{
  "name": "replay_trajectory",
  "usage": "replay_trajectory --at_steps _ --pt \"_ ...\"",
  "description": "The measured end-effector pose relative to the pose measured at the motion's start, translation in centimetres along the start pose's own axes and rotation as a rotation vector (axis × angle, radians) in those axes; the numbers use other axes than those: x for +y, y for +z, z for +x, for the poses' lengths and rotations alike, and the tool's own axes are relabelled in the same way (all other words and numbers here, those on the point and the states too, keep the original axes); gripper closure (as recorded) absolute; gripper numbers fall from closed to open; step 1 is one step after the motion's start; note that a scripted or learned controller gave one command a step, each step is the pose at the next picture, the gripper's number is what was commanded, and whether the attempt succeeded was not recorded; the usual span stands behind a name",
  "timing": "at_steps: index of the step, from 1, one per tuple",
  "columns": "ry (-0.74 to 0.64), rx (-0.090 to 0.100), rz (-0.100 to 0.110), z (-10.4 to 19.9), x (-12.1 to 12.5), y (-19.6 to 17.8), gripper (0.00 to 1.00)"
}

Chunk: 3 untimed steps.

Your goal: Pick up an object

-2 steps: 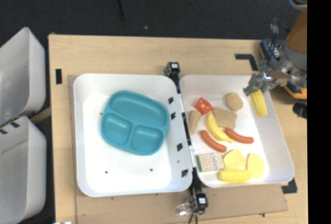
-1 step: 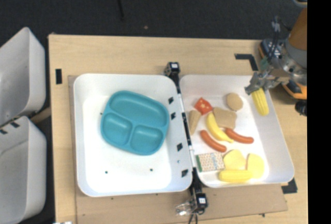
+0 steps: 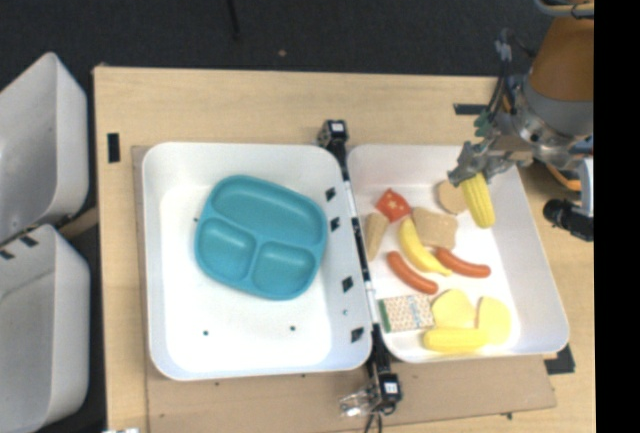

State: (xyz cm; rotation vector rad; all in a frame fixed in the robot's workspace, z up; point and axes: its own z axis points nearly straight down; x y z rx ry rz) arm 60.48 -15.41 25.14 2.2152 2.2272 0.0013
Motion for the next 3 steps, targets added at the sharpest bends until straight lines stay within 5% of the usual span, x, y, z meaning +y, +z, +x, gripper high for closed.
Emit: replay_trajectory --at_steps 3 --pt "0.000 0.000 0.002 13.0 -4.4 0.5 1.00"
